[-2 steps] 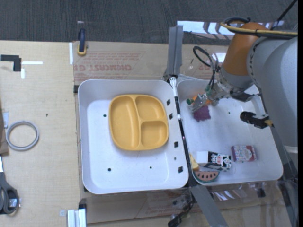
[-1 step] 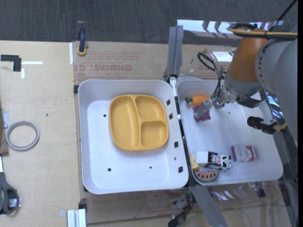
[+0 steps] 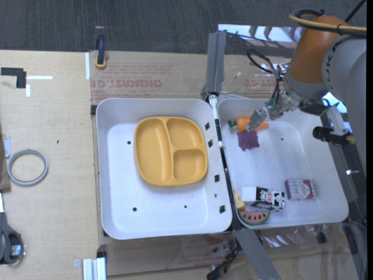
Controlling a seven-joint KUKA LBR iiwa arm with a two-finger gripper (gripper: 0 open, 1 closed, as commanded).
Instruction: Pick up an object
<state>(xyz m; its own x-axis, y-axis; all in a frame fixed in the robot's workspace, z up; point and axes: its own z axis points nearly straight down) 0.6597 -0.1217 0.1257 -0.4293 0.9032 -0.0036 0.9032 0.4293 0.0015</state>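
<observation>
Cardboard (image 3: 134, 77) print reads mirrored, illegible.

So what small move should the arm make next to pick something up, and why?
Probably a short drop straight down, then a close. The gripper sits low in the right bin, right over the carrot and just above the grapes, so the carrot is the nearest target. I can't see anything held yet.

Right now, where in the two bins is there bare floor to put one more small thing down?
In the left bin, the strip along the front wall, below the yellow divided plate. In the right bin, the middle, between the purple grapes and the pink carton. The back left corner near the gripper and carrot is crowded.
</observation>
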